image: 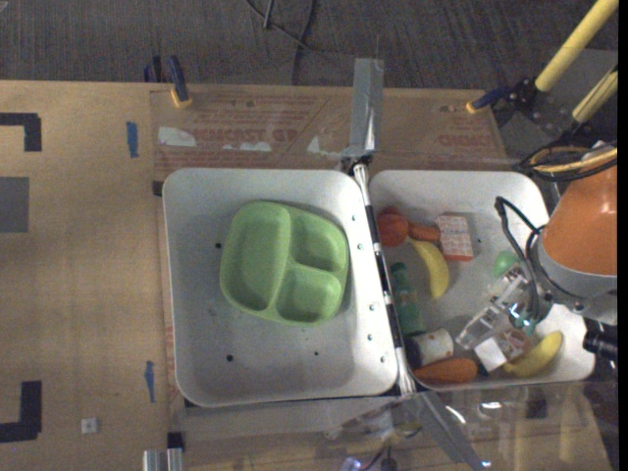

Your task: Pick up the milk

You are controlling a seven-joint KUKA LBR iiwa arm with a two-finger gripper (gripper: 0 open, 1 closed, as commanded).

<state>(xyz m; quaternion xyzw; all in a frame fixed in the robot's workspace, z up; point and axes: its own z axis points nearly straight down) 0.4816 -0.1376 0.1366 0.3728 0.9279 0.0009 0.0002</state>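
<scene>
I'm mid-approach: gripper low in the right bin, can't tell its grip state thru blur, milk prob the small carton just below it by a banana; next needs centering over it.

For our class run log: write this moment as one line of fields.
task: pick up milk | gripper: low in right bin, near banana | grasp: unclear | left bin: green tray
</scene>
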